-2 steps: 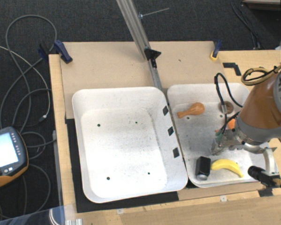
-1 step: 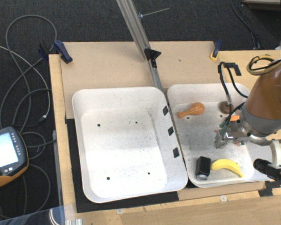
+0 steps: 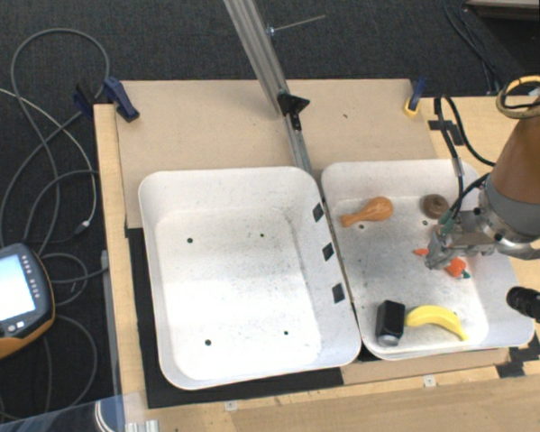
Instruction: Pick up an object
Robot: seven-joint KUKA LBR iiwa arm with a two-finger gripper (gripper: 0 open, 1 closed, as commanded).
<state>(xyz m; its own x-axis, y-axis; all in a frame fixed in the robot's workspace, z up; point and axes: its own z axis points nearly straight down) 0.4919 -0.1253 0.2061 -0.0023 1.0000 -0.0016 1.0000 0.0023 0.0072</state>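
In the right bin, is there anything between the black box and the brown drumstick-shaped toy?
No. In the camera view, bare white bin floor separates the black box from the brown drumstick-shaped toy.

Small orange object [image 3: 456, 267] lies in right bin [image 3: 403, 172].

A tan wooden bench [image 3: 211, 132] stands on dark carpet [image 3: 152, 36], cables [image 3: 43, 191] looping at nine o'clock beside a handheld control pendant [image 3: 13, 301]; blue clamps [image 3: 119, 99] grip its eleven o'clock corner.

Around the gripper [image 3: 448, 246], the right bin [image 3: 363, 278] is crowded: a brown round piece [image 3: 434, 205] just behind, an orange bit [image 3: 456, 267] touching below, banana [image 3: 435, 321] and black block [image 3: 389, 322] nearer front; leftward lies open floor.
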